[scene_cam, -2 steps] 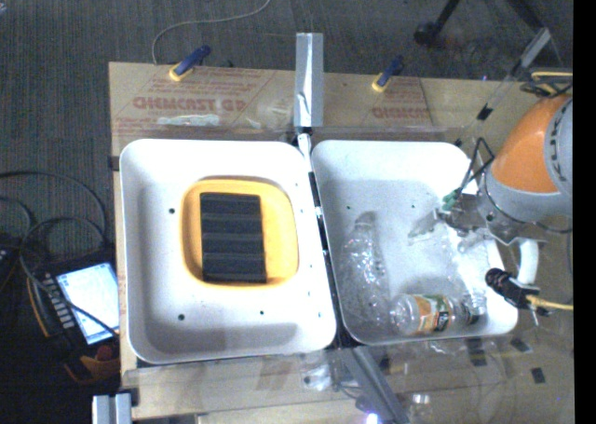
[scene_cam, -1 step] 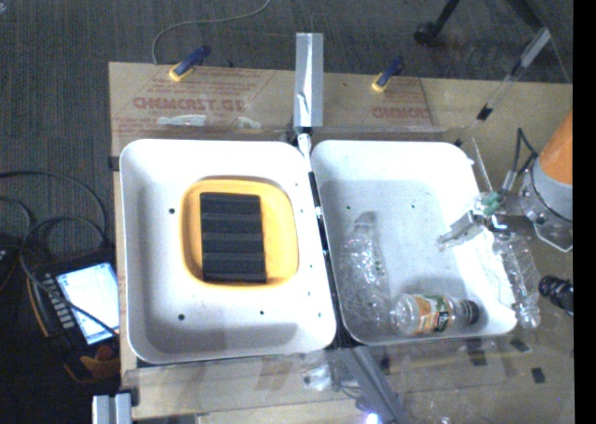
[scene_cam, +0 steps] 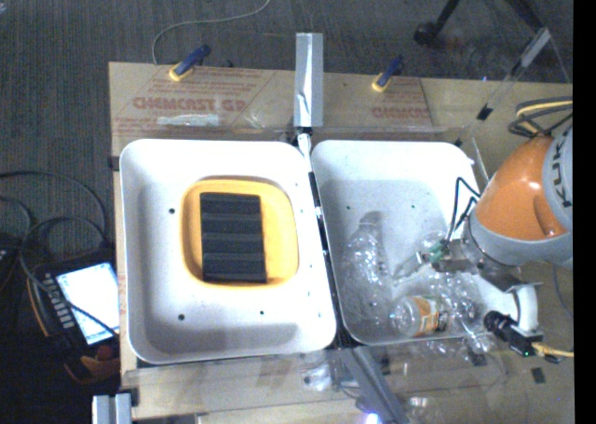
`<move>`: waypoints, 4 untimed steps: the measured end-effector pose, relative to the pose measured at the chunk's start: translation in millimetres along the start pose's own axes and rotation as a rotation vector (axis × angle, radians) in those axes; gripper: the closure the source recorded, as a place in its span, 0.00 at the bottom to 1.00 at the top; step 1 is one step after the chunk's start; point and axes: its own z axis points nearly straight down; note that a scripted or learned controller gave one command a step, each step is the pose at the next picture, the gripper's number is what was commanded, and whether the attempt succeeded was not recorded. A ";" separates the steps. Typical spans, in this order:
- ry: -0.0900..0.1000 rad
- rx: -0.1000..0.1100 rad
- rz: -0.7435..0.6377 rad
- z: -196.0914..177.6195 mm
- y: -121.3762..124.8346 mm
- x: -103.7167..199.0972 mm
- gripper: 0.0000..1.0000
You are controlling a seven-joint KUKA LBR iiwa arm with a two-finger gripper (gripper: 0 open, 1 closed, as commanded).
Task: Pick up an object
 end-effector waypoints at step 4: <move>0.001 0.009 -0.061 -173.7 -3.0 -22.0 0.00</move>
